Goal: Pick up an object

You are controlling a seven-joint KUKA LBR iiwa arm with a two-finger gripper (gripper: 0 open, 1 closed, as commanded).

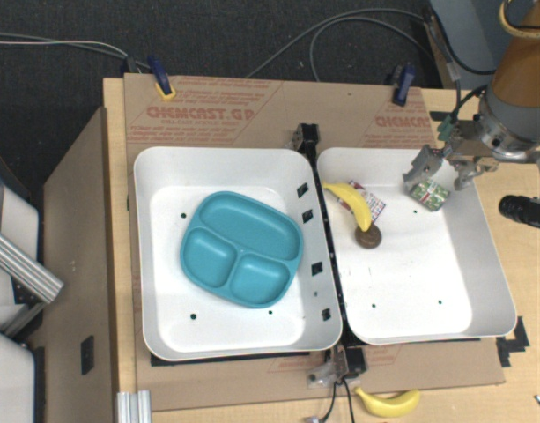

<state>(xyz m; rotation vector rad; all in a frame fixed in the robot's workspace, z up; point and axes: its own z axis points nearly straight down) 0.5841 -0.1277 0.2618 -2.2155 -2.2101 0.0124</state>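
My view, fixed above the bench. Red print on the brown cardboard sheet (252,95) under the bins reads "CHEMCAST G.P." at its 11 o'clock corner and repeats, partly cut off, toward 1 o'clock; no other writing is legible to me. Two clamps hold the sheet's far edge, one yellow and blue (161,79), one blue (402,84).

Left bin (155,236): a teal divided plate (241,248) with three compartments sits near centre, leaving bare white floor all round it, widest toward 6 o'clock.

Right bin (481,263): a banana (352,204) lies at about 10 o'clock in the bin, near the wall shared with the left bin, over a small printed wrapper (372,204) whose text I cannot read. A small brown round object (368,236) touches the banana's lower end. The half of this bin from 3 to 7 o'clock is open floor.

The gripper (439,173) hangs at the bin's 1 o'clock corner, close to the far rim. Its fingers are spread and straddle a small green-and-white packet (431,194), which lies tilted on the bin floor; I cannot tell whether either finger touches it, and the packet is not lifted. The packet's print is too small to read.

A second banana (390,401) lies outside the bins at 6 o'clock of the bench.
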